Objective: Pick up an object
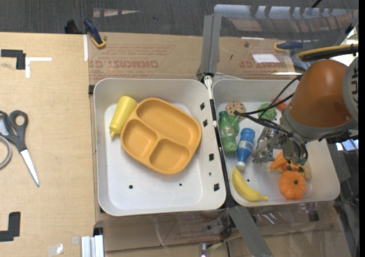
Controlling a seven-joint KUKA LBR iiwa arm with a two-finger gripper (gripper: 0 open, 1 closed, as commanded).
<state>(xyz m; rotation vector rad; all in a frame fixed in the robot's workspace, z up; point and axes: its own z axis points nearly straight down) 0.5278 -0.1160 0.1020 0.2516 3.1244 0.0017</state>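
Note:
My gripper (280, 153) reaches down into the right bin (322, 193), below the arm's orange band (320, 99). It hangs over a small orange toy (278, 164), just above an orange pumpkin (292, 185). To its left lie a blue bottle (245, 145) and a green bottle (228, 131). A yellow banana (246, 187) rests near the bin's front edge. A round cookie (232, 107) and a green leafy item (267, 112) sit at the back. Whether the gripper holds anything is hidden.
The left bin (154, 207) holds a yellow divided plate (159, 135) with a yellow bottle (121, 114) beside it. Scissors (20, 142) lie on the wooden bench at far left. Cables run from the arm across the right bin's back.

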